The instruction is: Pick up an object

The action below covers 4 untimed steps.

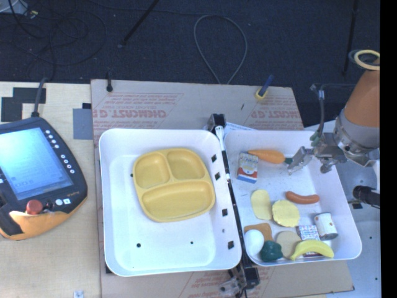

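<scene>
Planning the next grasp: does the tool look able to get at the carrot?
Probably yes: the tool hovers just right of the carrot, which lies apart from the small carton, nothing on top.

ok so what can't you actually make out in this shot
- Hand, camera view: too small and blurred to tell its opening.
- Carton label: print too small to read.
- Bottom of the right bin: banana, can and green piece crowd together, so overlaps are unclear.

Arm (363, 113) cut off at the right edge, tool (302, 159) fingers too small to tell, tablet (34, 172) clipped at left, small carton (248, 166) print unreadable, near-right food pieces overlapping
</scene>
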Motion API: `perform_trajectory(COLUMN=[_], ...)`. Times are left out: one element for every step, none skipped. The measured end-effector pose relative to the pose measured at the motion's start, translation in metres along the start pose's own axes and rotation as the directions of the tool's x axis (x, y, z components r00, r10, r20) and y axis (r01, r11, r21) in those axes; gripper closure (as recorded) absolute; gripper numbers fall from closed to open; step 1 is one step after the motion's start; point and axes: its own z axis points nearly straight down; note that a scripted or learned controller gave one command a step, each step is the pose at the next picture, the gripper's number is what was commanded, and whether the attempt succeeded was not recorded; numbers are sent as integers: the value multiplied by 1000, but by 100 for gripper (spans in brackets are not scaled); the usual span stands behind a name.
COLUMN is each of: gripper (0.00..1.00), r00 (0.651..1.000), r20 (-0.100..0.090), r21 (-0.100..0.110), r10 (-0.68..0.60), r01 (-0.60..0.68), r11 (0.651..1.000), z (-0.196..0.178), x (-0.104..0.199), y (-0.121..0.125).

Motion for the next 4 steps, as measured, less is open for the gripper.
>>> perform_trajectory(gripper=[0, 0, 0, 0], r00=[1000, 1000, 1000, 1000], r20=[0, 1, 2, -1], r21=[-6, -9, -3, -3], r10=[-1, 3, -1, -1], r01=[1, -3, 1, 1], r11=[1000, 1000, 1000, 1000], z=[112, 112, 68, 112], x=[56, 77, 16, -12], y=[-7, -46, 46, 23])
